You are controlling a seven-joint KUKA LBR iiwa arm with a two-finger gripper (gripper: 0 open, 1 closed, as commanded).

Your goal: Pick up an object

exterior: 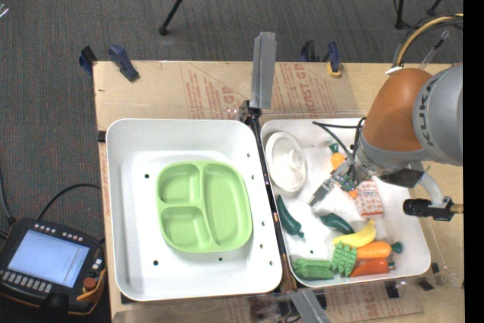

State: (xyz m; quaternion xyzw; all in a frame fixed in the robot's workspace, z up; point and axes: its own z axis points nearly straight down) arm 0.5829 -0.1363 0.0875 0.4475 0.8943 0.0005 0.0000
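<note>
The gripper [330,189] hovers low inside the right bin [420,257], whether its fingers are apart or together cannot be told, and nothing visible sits between them. Just beside it toward the arm lies a small red-and-white carton [368,198]; a white bowl [286,159] rests on the gripper's other side. Farther off are a dark green pepper [289,216], a banana [358,235] and a carrot [372,250]. The left bin [125,163] holds a green divided plate [204,206].

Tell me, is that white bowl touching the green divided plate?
Apart. The camera view shows the white bowl in the right bin and the green plate in the left bin, the bins' rims between them.
</note>
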